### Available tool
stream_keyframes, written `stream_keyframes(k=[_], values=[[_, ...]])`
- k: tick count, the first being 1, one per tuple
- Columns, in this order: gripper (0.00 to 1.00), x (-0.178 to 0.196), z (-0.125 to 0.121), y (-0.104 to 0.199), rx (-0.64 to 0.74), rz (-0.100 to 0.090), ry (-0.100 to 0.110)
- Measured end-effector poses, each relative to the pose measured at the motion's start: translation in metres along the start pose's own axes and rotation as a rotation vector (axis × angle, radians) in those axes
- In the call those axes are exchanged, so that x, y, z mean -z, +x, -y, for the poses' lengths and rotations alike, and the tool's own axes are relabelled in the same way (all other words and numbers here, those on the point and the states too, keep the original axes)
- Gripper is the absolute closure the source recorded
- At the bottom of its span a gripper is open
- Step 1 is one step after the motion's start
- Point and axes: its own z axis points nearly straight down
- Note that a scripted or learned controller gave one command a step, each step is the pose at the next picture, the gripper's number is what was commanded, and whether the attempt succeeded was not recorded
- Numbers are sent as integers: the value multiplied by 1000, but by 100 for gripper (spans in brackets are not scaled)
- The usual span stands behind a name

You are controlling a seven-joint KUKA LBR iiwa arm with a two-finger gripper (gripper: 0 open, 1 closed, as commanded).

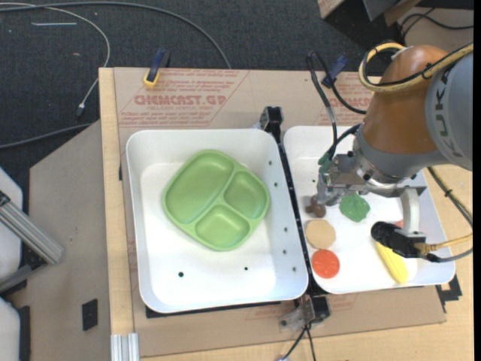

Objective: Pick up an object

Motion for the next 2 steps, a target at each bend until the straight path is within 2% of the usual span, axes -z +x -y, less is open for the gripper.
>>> stream_keyframes(k=[2], values=[[100,-3,-13,99,-2,1,-1]])
